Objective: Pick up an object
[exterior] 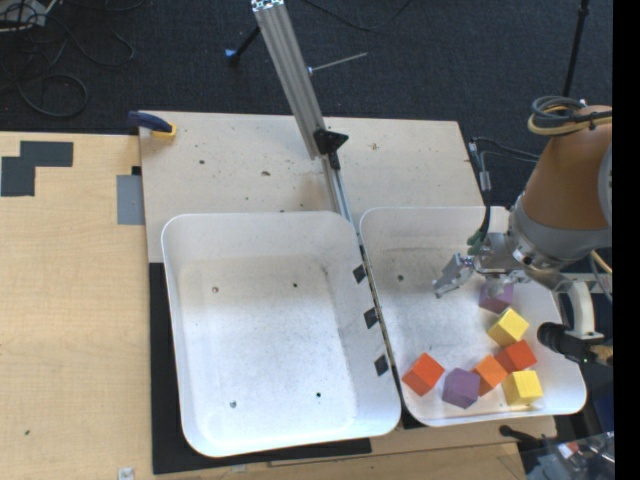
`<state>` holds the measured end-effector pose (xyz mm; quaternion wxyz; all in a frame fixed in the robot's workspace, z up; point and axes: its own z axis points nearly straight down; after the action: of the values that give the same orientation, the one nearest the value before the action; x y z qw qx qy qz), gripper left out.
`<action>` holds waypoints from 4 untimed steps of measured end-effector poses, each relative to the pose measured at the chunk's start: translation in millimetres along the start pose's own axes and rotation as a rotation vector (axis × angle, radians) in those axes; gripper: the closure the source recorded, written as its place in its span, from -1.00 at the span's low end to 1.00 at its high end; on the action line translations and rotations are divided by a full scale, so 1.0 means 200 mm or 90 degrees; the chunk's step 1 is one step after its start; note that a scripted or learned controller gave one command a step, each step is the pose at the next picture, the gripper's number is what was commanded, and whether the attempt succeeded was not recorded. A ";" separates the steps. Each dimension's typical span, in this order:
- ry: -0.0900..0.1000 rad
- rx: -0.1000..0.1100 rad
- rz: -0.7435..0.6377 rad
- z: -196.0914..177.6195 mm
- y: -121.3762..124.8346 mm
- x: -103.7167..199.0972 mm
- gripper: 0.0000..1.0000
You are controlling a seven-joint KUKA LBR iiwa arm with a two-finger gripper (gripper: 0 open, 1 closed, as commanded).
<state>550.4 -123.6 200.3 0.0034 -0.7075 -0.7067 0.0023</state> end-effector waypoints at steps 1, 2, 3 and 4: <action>0.000 0.000 0.003 0.25 0.02 0.04 -1.00; 0.000 0.001 0.002 0.52 0.01 0.04 -1.00; 0.000 -0.002 0.009 0.46 0.01 0.03 1.00; -0.001 -0.006 -0.001 0.24 0.04 0.05 1.00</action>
<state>557.0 -113.5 153.1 -0.0003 -0.7068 -0.7074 -0.0006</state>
